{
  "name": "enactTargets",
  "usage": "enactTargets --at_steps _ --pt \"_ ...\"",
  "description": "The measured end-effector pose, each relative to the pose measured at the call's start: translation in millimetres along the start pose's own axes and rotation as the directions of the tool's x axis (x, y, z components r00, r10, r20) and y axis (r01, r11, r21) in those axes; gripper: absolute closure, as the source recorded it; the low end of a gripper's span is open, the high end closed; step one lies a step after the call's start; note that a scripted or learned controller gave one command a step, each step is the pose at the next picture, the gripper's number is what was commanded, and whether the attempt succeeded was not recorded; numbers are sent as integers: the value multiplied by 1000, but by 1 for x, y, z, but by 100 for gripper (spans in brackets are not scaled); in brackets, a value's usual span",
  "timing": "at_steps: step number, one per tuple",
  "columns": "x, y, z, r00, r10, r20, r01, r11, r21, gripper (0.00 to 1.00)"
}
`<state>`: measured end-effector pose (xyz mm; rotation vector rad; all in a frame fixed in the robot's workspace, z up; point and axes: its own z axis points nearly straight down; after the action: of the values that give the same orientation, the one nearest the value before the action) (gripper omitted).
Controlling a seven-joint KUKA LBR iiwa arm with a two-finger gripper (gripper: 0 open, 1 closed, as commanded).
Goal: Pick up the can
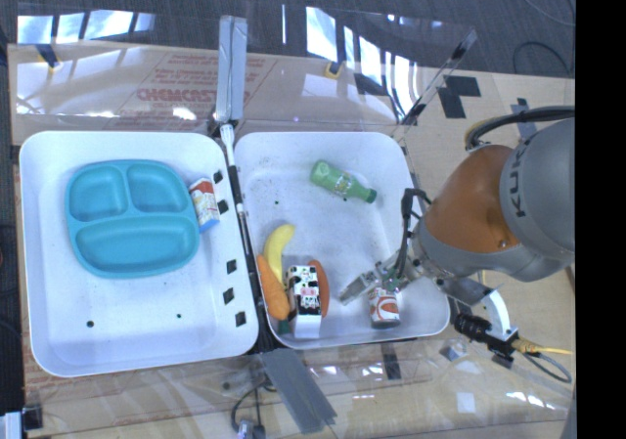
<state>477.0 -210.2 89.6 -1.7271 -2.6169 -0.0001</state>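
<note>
A small can (384, 307) with a red and white label stands upright near the front right corner of the right bin (323, 149). My gripper (378, 281) hangs just over the can's top, reaching in from the right. Its fingers are spread: one finger (356, 284) points left of the can and the other sits above the can's right side. Nothing is between them, so the gripper is open. The grey arm with its orange band (469, 212) fills the space to the right of the bin.
The right bin also holds a green bottle (342, 183), a banana (278, 246), a carrot (273, 288) and a cow-patterned carton (306, 295). In the left bin (59, 329) lie a blue divided plate (130, 217) and a small red-labelled container (203, 203).
</note>
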Motion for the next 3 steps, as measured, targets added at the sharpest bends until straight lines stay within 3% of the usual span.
enactTargets --at_steps 3 --pt "-1 -1 0 1000 -5 1 5 1000 -1 0"
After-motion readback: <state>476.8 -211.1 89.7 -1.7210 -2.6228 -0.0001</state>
